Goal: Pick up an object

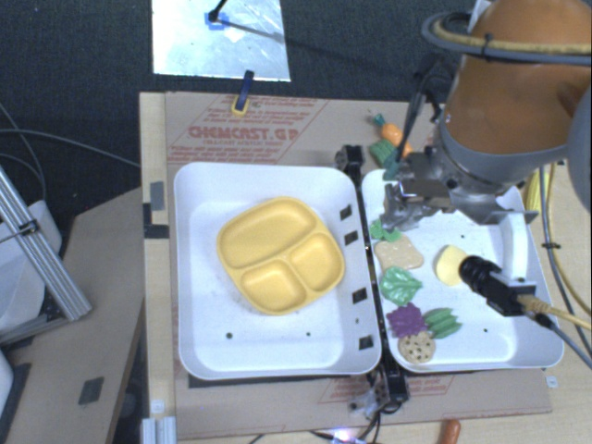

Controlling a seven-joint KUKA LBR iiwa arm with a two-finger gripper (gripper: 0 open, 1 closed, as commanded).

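gripper [400, 213] over right bin [527, 340] near its left rim, fingers' state can't tell; beige toy slice [400, 252] just below the tips toward front edge, long axis across bin; closest target

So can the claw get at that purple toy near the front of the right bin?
Probably yes. The purple toy lies uncovered, nothing on top, though a leafy green piece and a cookie crowd it. The claw hovers over the same right bin.
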